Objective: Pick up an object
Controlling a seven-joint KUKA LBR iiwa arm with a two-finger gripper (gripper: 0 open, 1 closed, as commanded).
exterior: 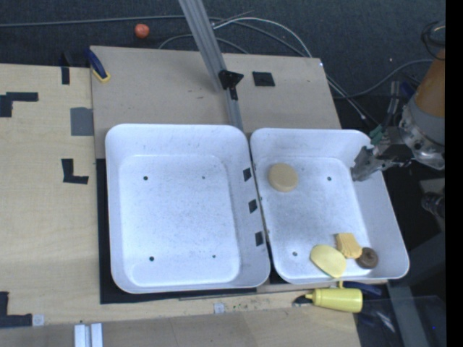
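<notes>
- i see the gripper (362,166) at the right of the frame, over the upper right rim of the right bin (311,137); whether it's spread or closed i cannot tell.
- a round tan puck (283,177) lies in the upper left part of that bin, well apart from the gripper.
- in its lower right corner sit a yellow oval piece (328,259), a small orange block (348,245) and a brown ring (367,257), close together.
- the left bin (116,150) sits beside it.
- a yellow tool (336,298) lies on the bench below the right bin.

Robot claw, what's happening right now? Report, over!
Gripper over right bin's far right rim, holding nothing visible. Round tan disc lies alone, untouched. Nothing blocks it.
</notes>
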